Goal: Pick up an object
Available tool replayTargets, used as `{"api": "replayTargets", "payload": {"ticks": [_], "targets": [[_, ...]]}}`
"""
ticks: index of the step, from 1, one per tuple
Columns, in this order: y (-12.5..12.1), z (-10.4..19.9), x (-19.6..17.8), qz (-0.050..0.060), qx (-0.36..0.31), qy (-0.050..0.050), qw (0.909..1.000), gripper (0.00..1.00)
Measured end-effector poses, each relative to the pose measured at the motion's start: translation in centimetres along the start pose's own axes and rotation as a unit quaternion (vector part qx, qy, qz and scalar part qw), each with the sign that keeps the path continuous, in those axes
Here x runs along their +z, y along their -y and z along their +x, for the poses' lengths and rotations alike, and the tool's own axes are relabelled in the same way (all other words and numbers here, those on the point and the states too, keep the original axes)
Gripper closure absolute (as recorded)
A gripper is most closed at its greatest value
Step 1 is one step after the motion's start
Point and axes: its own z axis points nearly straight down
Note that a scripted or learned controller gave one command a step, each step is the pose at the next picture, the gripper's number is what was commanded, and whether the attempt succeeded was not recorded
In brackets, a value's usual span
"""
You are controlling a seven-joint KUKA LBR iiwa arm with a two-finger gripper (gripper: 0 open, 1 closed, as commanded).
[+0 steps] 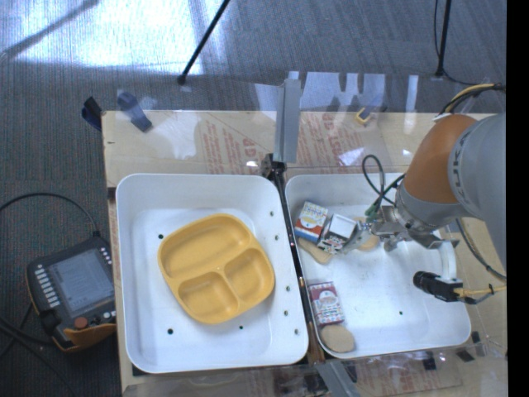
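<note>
My gripper [357, 234] reaches low into the right bin [413, 313] from the right, near its upper left part. Its tip is right beside a small grey and white packet [334, 233] and a tan flat piece [319, 251]. A small box printed in red, white and blue [311, 218] lies just left of them, against the bin's left wall. Nearer the front lie a red box [326, 303] and a round tan cookie-like piece [337, 337]. Whether anything is gripped is hidden by the wrist.
The left bin [140, 321] holds a yellow divided plate [216, 267]. A black cable end [434, 284] hangs off the arm over the right bin. A metal post [288, 122] stands behind the gap between the bins. A teach pendant [73, 289] lies on the floor at left.
</note>
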Motion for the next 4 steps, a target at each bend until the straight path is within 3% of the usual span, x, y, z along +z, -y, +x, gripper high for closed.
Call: {"api": "replayTargets", "payload": {"ticks": [1, 2, 3, 4], "targets": [[0.0, 0.2, -0.7, 0.003, -0.003, -0.001, 1.0, 1.0], [0.0, 0.2, -0.7, 0.003, -0.003, -0.001, 1.0, 0.0], [-5.2, 0.8, -0.4, -0.002, -0.064, 0.009, 0.9979, 0.0], [-5.4, 1.3, -1.3, -0.003, -0.068, 0.005, 0.9976, 1.0]]}}
